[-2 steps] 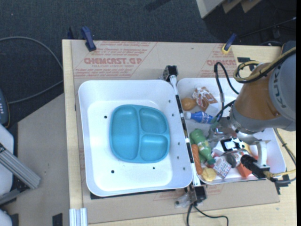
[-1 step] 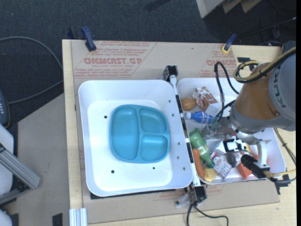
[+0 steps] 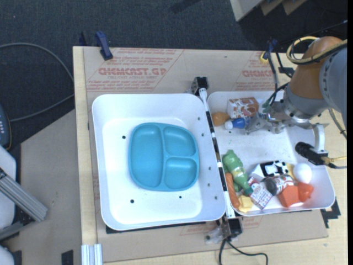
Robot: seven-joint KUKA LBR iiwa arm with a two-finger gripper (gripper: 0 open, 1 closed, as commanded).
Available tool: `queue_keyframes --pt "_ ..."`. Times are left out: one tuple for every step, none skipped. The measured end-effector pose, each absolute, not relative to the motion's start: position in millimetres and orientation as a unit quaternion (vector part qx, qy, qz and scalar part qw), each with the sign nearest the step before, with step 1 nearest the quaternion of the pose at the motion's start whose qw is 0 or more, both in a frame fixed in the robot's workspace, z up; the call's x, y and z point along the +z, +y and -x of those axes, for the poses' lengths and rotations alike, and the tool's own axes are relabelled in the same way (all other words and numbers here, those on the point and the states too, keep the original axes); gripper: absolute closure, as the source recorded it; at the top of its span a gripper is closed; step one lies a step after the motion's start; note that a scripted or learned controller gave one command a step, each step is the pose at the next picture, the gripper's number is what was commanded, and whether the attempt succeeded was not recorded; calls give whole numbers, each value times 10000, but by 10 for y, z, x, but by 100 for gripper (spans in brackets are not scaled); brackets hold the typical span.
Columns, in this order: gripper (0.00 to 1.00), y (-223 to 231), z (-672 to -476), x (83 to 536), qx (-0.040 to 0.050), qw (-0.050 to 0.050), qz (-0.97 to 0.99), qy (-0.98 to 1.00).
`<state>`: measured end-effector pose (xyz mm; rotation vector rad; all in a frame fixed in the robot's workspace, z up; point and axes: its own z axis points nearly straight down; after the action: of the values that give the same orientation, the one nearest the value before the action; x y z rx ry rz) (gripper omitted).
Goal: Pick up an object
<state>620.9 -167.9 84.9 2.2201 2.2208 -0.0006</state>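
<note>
Snack packet [image 3: 243,107] just beside hand [image 3: 263,120]

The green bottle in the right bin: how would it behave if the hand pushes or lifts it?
The green bottle lies on its side against the bin's left wall, so a push would probably roll it. Its smooth, rounded body looks slippery. It seems to be toy plastic, likely light and stiff.

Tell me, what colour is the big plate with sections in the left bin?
Light blue plate, seen clearly in the camera view.
</note>
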Motion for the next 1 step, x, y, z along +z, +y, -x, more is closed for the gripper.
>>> queue_keyframes --pt "0 -1683 -5289 843 -3 -3 -7075 7067"
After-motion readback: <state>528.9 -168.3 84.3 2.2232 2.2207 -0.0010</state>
